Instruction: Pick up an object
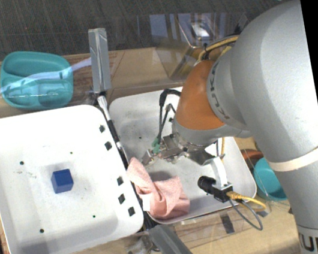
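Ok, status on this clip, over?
Gripper low in right bin, fingers unreadable. Pink cloth beside it, ungrasped. Blue cube alone in left bin.

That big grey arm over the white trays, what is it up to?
The grey arm reaches in from the right over the right-hand bin, trying to pick something up. Its hand hangs low in that bin, just above and beside a crumpled pink cloth that lies against the bin's left wall. Whether it has hold of anything is too hard to tell from here. The left bin holds a small blue cube, untouched. A teal container sits on the bench behind the bins.
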